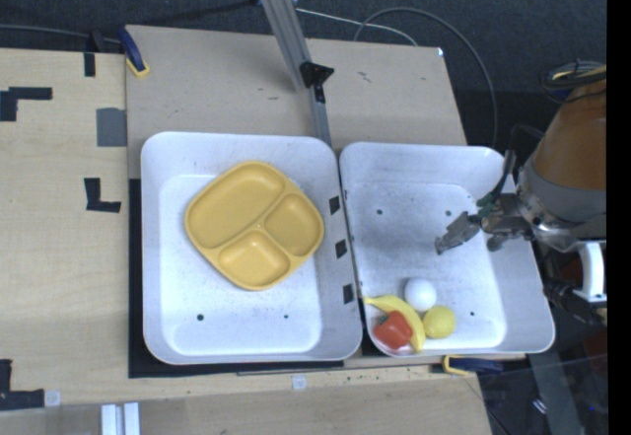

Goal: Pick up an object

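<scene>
Yellow divided plate (255, 224) in white bin (163, 255); white ball (420, 293), yellow banana (392, 306), red fruit (393, 329), yellow lemon (440, 322); tan worktop (59, 226).

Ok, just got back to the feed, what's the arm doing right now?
The gripper hangs over the right bin, above its bare middle, with nothing visibly in it. The small items sit clustered at the bin's near-left corner: a white ball, a yellow ball, a banana and a red piece. The yellow divided plate lies in the left bin.
</scene>
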Robot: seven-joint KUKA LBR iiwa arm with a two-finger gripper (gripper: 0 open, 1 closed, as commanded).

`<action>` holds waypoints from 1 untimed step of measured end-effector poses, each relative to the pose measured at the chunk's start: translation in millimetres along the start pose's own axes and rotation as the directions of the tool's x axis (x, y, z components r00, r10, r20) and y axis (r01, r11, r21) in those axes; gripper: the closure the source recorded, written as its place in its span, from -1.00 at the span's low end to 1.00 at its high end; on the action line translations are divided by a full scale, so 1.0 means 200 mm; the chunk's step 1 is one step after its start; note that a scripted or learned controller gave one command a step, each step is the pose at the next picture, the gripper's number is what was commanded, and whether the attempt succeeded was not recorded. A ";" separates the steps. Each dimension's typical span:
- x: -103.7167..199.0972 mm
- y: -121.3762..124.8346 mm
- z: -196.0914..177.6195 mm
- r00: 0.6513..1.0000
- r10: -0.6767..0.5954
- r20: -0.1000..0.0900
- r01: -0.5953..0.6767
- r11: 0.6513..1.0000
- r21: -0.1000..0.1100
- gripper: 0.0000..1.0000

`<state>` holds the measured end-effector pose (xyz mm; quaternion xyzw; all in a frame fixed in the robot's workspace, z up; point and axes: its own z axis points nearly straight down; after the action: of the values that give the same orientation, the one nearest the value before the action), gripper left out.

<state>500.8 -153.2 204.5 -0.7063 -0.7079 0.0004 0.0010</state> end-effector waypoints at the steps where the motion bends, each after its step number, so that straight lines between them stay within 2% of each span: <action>1: 0.00 0.00 0.00 1.000 0.000 0.000 0.000 1.000 0.000 -1.00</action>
<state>500.8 -153.3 204.5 -0.7063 -0.7079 0.0004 0.0011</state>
